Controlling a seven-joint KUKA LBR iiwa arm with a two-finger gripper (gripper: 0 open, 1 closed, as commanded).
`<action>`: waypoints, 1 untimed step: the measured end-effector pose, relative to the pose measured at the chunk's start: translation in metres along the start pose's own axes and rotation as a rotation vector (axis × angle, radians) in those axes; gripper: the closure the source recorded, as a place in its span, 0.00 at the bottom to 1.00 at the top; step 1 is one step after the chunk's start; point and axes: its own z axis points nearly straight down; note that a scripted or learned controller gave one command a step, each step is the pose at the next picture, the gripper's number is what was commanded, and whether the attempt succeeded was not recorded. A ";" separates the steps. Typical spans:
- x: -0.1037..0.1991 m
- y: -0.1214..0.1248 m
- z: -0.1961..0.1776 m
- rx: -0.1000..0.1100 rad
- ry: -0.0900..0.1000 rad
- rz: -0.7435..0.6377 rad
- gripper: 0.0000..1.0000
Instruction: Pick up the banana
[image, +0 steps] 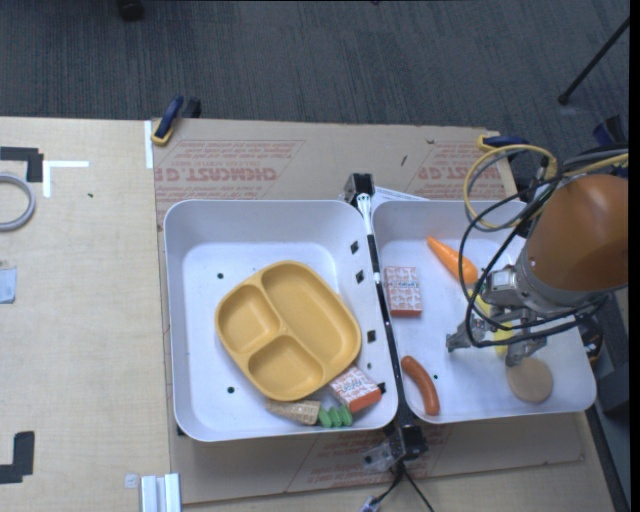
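Evidently at the approach step: my gripper (497, 337) hung low over the shallow white right-hand bin (566, 402), wrist and orange band covering most of it from above. Could not tell whether the gripper was spread or closed, and nothing was visibly held.

The yellow plastic banana (487, 302) seemed to lie directly beneath me. A sliver of yellow showed at the edge of the wrist, the rest hidden, so that is a reading rather than a certainty.

Neighbours: a tapered orange carrot (450, 257) just beyond the hand toward the bin's far wall. A round tan biscuit-like disc (529, 380) close on the near side. A red sausage (422, 386) and a small printed carton (402, 290) farther off, toward the divider.

Next move, as I judged it: settle onto the banana, close across its narrow width, lift straight. The carrot and the disc left little margin.

Well away from the hand, the white left-hand bin (190, 300) carried a yellow three-compartment plate (288, 328) and a few small toy foods. Both bins sat on brown printed cardboard (260, 165) over a pale wooden bench (80, 330). Dark carpet lay beyond.
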 end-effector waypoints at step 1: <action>-0.018 0.037 0.001 -0.004 0.000 -0.084 0.00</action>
